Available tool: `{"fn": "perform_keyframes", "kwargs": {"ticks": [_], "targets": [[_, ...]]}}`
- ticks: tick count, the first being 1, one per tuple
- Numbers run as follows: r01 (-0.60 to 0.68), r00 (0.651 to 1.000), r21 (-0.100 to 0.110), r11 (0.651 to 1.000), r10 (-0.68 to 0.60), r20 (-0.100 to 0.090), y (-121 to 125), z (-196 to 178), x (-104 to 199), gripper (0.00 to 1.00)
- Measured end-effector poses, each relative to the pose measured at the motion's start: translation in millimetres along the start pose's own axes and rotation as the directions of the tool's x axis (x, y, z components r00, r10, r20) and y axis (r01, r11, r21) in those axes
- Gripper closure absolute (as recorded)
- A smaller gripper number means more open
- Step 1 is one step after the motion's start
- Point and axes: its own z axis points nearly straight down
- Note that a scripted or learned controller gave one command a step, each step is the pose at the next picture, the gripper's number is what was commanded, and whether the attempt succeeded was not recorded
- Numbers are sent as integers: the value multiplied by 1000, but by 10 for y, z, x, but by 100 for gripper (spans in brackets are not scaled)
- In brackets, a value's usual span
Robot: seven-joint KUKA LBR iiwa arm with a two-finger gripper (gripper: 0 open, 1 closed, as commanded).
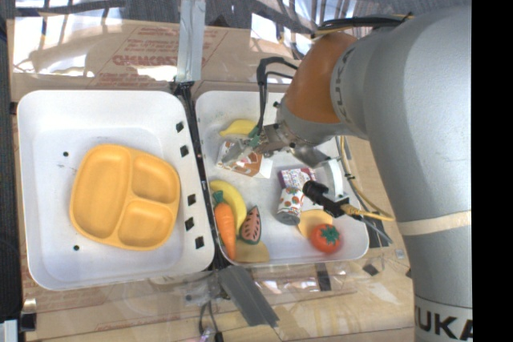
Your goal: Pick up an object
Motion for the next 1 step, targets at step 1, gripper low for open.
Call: {"fn": "perform_keyframes", "kwargs": {"ticks": [1], "targets": [[-102, 995, 8, 995, 102, 0, 183, 18, -32, 0]]}}
